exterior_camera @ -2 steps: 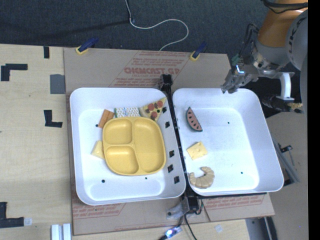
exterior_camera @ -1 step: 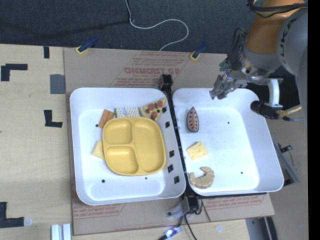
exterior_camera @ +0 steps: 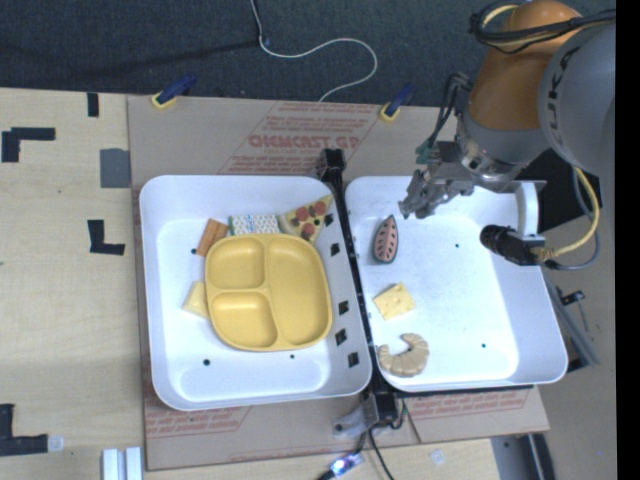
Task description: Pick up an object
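1. Bins sit side by side on the desk [exterior_camera: 60, 268], over a sheet of cardboard [exterior_camera: 290, 138]: the left bin [exterior_camera: 165, 368] and the right bin [exterior_camera: 520, 358], their inner walls touching along a dark divider.
2. The left bin holds a yellow divided plate [exterior_camera: 268, 292] with three compartments. Around its upper and left edges lie an orange stick-shaped piece [exterior_camera: 212, 236], a checkered piece [exterior_camera: 255, 225], a toy pizza slice [exterior_camera: 308, 218] and a pale yellow wedge [exterior_camera: 195, 299], partly tucked under the plate.
3. The right bin holds three toy foods down its left side: a watermelon slice [exterior_camera: 386, 239] at the top, a cheese block [exterior_camera: 393, 301] below it, and a croissant [exterior_camera: 405, 355] near the lower left corner. All three lie apart from one another.
4. The jaws [exterior_camera: 418, 200] hang over the upper part of the right bin, just right of and above the watermelon slice, not touching it. Whether they stand wide or narrow I cannot tell; nothing is seen between them.
5. A white cable [exterior_camera: 320, 53] loops across the dark floor above the desk.
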Controlling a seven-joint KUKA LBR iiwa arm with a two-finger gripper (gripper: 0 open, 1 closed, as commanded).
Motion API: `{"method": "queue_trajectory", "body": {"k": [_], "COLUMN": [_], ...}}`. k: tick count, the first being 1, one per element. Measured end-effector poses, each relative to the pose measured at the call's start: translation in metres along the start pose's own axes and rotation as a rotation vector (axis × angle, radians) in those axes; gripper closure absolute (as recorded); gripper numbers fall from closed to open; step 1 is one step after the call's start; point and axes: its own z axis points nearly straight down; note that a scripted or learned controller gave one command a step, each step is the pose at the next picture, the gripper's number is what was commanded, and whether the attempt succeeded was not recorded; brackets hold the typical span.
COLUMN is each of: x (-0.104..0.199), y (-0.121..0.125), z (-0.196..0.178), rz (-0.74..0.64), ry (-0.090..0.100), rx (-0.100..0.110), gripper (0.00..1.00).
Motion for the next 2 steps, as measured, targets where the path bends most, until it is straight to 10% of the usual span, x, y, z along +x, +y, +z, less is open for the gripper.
{"method": "queue_trajectory", "body": {"k": [2], "x": [0.057], "y": [-0.047], "z": [0.005], "rz": [-0.001], "ry": [0.000], "rx": [-0.001], "gripper": [1.00]}}
